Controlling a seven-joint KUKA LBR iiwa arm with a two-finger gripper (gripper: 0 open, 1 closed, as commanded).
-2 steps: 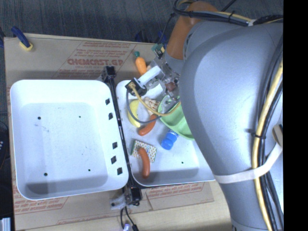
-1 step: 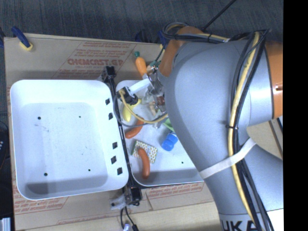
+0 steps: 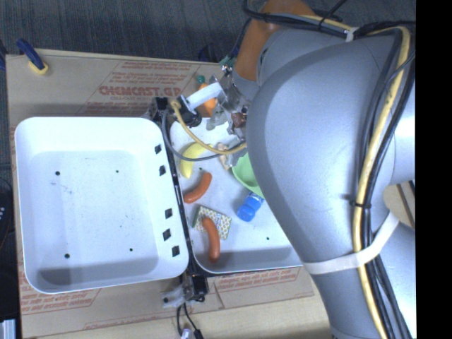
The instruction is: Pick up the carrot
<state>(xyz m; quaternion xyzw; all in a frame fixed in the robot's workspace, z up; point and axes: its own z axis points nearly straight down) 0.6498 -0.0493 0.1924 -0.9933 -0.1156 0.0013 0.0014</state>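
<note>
The carrot point(image 3: 206, 99), a short orange piece, shows at the tip of my gripper point(image 3: 214, 108), above the far edge of the right bin point(image 3: 240, 263). The metal fingers point(image 3: 223, 111) sit close on either side of it, so the gripper looks shut on it. The carrot appears raised off the bin floor. The big grey arm reaches in from the right and hides much of the right bin.
In the right bin lie a yellow banana point(image 3: 191, 158), two reddish sausages point(image 3: 198, 187) point(image 3: 212, 240), a patterned cloth point(image 3: 217, 221), a blue cup point(image 3: 248, 208) and a green bowl point(image 3: 244, 173). The left bin point(image 3: 28, 189) stands alongside.
</note>
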